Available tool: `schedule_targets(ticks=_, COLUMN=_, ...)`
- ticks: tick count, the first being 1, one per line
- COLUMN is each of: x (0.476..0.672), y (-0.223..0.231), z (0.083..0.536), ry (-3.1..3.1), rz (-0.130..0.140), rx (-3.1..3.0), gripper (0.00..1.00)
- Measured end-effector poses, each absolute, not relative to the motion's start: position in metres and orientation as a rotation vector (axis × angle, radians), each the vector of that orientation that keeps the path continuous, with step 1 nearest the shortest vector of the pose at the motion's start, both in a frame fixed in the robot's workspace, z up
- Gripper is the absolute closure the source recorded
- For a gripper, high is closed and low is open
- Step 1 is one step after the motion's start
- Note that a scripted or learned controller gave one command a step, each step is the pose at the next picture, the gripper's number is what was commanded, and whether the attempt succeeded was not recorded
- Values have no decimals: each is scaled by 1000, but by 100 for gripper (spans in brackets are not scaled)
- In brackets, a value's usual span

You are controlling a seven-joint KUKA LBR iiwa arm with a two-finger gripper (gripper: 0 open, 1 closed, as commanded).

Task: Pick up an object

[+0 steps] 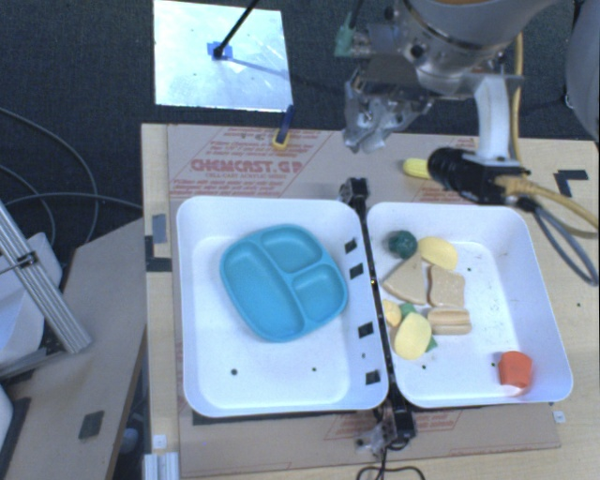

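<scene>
Table (234, 155): you've got the brown board with red lettering spread under both bins, cables trailing off its left and right sides.
Left bin (202, 375): white and shallow, sitting flush against its twin along a black clipped seam down the middle.
Right bin (534, 309): here's where your pickable pieces lie, bunched toward the seam side, with one loner in the near right corner.
Arm (450, 28): it comes in at the top right, grey body hanging over the far edge of the table, beyond both bins.
Blue tray (281, 281): a three-compartment plate, lying flat and turned at a slant in the middle of the left bin.
Claw (367, 131): you see it above the table just past the far rim, near the seam, well apart from every object; whether it's open or closed, you cannot tell from here.
Toast pieces (427, 281): two tan slices side by side, touching, mid right bin.
Yellow pieces (412, 336): one below the toast, another up by the dark green ball (402, 243).
Orange piece (514, 368): alone by the near right rim.
</scene>
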State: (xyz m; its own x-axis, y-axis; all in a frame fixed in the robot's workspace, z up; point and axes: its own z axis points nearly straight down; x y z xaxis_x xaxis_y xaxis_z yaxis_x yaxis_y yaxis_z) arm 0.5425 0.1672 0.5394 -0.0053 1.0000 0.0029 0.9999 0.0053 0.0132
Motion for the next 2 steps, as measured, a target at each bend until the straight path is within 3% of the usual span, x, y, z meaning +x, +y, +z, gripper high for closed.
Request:
schedule_targets(ticks=1, x=484, y=126, z=509, ry=2221, rz=0, rx=2223, gripper=100)
schedule_targets(ticks=2, x=486, y=110, z=443, ry=2221, rz=-5, rx=2224, gripper=100)
